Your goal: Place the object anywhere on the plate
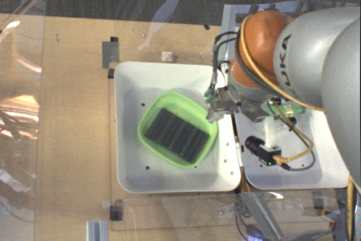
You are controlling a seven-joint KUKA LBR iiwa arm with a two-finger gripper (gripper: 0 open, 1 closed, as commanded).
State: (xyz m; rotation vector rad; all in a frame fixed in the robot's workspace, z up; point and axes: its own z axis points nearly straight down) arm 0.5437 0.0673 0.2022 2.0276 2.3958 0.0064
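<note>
A green plate [151,115] with a raised rim lies tilted in the left white bin [127,166]. On it rests a dark grey ribbed rectangular object [176,134], covering most of the plate's floor. My gripper [215,109] hangs over the plate's right rim, at the divide between the two bins, above and to the right of the dark object. The wrist and its fittings hide the gripper's tip. Nothing is seen held in it.
The grey arm with its orange band [262,36] covers much of the right bin [333,172]. A black connector on a yellow cable [262,150] hangs over that bin. A small white cube [166,56] sits on the bench behind the left bin.
</note>
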